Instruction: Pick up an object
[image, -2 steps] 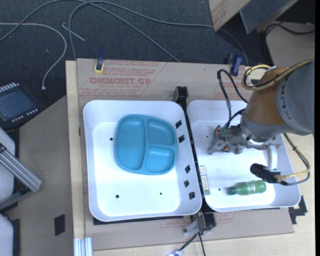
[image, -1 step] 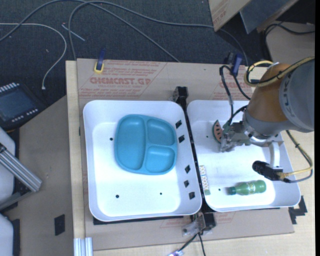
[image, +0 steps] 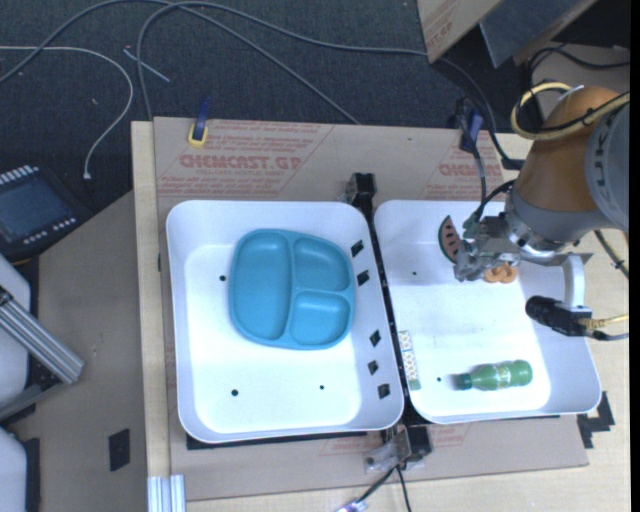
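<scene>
Now: blue plastic divided plate (image: 291, 288) | translucent green bottle (image: 496, 377) lying

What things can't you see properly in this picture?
- The arm's two-finger gripper in the camera view: the wrist hides its fingers, so nothing shows whether they hold anything.
- The round brown-and-white object and small orange object in the right white bin: partly covered by the gripper, too small to name.
- The green plastic bottle: its label is too blurred to read.

Bench surface with two bins.
The cardboard-covered bench (image: 300, 140) carries a left white bin (image: 200, 400); a right white bin (image: 420, 230) sits just beside it, edges touching.
</scene>
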